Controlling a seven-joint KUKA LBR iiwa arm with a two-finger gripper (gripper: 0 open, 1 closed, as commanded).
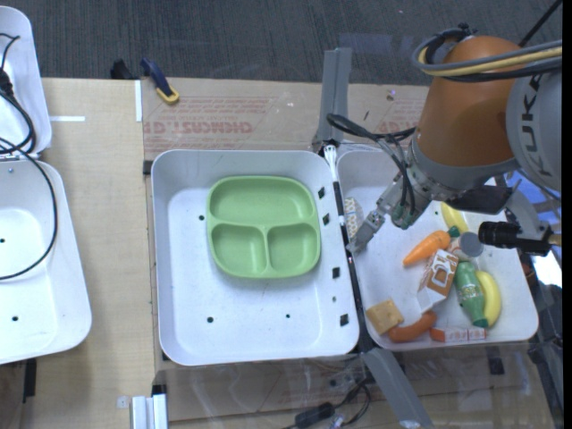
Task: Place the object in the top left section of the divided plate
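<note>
Divided plate (264, 226) sits in left bin (179, 311), all sections bare. My claw (365, 233) hangs over right bin's (527, 324) left edge; can't tell its grip. Risk: clipping the wall between bins, or grabbing nothing from clutter.

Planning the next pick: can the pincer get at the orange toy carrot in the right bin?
Probably yes. The orange toy carrot lies uncovered on the white right bin floor, just right of the pincer, with nothing lying between them.
</note>
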